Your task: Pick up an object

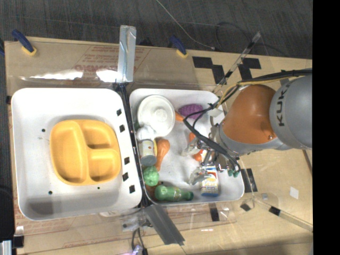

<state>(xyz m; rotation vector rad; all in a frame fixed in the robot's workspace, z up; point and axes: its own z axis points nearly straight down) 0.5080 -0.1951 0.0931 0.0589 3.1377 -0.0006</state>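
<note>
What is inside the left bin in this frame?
The left bin holds one thing: a yellow divided tray, lying flat near its middle, its compartments bare. The bin floor directly beneath the tray is covered and cannot be seen.

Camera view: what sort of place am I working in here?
Probably a robotics lab test bench: two white bins clamped on cardboard, toy food like a carrot and a yellow tray, loose cables on carpet.

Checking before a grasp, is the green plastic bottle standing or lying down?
Lying down: the green plastic bottle rests lengthwise on the right white bin's floor.
</note>
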